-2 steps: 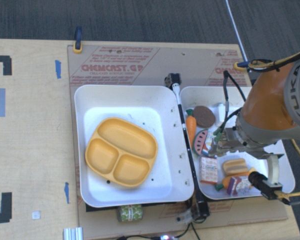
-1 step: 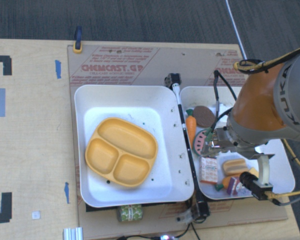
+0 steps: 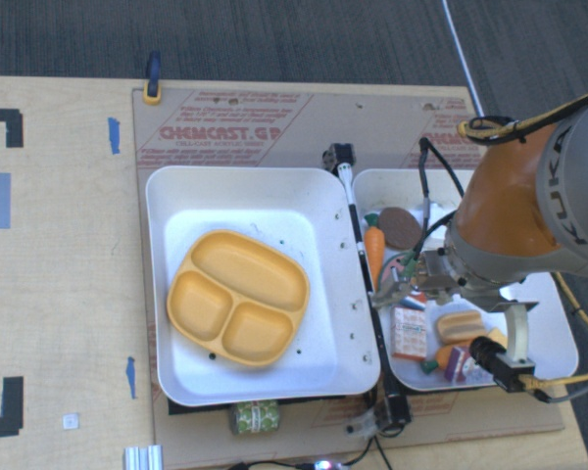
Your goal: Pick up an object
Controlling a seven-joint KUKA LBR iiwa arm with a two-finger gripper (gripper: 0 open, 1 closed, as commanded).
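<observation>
Two shallow white bins sit side by side, a left bin [image 3: 167,262] and a right bin [image 3: 563,346]; one yellow divided plate [image 3: 237,297], with three compartments, lies in the left bin; in the right bin, one orange carrot [image 3: 374,253], one brown round piece [image 3: 402,227], one hot-dog bun [image 3: 459,325], one small printed packet [image 3: 408,333]; further small items there are partly hidden under the arm and cannot be counted; one green can [image 3: 257,417] lies below the left bin; one blue clamp [image 3: 153,76] grips the board's top edge.
</observation>
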